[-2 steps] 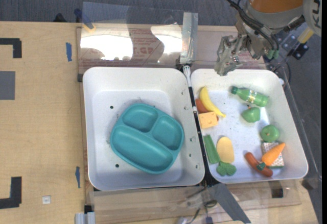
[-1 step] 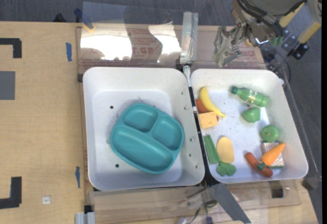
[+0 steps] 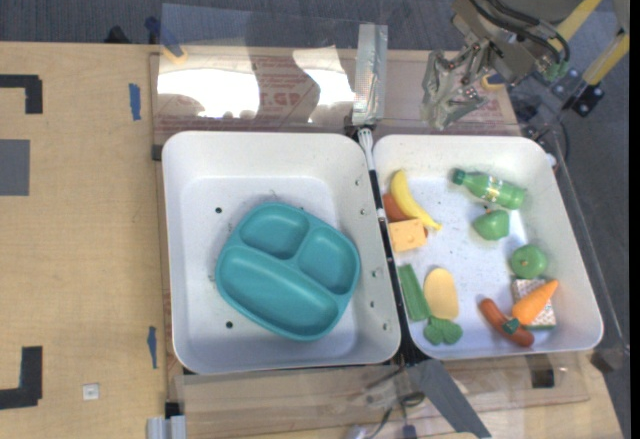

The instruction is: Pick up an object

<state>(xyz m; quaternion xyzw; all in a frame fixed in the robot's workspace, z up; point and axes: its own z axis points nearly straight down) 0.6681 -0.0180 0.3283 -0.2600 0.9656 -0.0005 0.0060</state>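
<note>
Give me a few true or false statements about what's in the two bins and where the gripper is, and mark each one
1. The teal divided plate lies in the left bin. True.
2. The banana lies in the left bin. False: it lies in the right bin, near the wall between the bins.
3. The gripper hangs above the bench beyond the right bin's far edge. True.
4. The green bottle stands upright. False: it lies on its side.
5. The carrot sits near the right bin's front right corner. True.

1 fixed camera, overhead, slanted, both bins (image 3: 180,257)
</note>
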